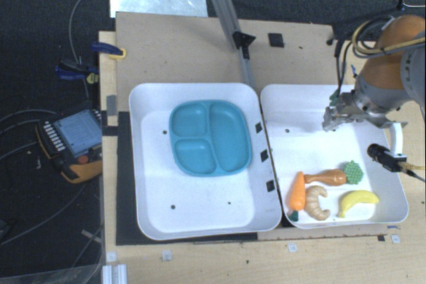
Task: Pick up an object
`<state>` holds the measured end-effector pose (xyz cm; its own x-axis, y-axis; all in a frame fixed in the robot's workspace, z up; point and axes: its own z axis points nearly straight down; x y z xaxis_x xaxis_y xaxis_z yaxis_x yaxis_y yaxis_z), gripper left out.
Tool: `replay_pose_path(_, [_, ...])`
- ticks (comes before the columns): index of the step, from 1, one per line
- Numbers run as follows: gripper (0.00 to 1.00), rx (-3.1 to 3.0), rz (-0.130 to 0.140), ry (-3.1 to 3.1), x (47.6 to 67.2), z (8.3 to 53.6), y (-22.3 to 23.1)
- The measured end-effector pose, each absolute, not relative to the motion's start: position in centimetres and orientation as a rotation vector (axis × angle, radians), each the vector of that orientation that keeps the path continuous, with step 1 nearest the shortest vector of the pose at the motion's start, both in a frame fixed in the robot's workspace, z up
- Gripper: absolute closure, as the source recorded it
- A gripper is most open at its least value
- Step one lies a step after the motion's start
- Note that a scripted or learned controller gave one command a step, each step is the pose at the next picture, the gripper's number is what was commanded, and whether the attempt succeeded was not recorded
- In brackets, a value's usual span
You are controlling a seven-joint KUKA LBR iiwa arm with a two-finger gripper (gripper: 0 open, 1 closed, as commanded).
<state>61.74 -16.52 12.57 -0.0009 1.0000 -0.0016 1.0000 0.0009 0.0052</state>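
Note:
In the right bin (286,113), several toy foods lie along the near edge: an orange carrot (297,192), a tan croissant (317,202), a brown drumstick (325,177), a green broccoli (353,171) and a yellow banana (357,200). My gripper (335,116) hangs over the far right part of that bin, well behind the foods and apart from them. Nothing shows between its fingertips.
A blue divided plate (210,137) rests in the left bin (150,209). A slanted grey pole (223,0) crosses the bench behind the bins. Cables, clamps and a handheld pendant (72,141) lie off the bench to the left.

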Motion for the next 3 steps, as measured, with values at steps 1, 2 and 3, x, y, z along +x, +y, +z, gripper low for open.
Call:
replay_pose_path(1, [1.0,2.212,0.006,2.222,62.4,17.2,-16.9])
replay_pose_path(2, [1.0,2.212,0.006,2.222,62.6,21.6,-16.9])
replay_pose_path(3, [1.0,2.21,0.005,2.232,62.0,22.4,-11.8])
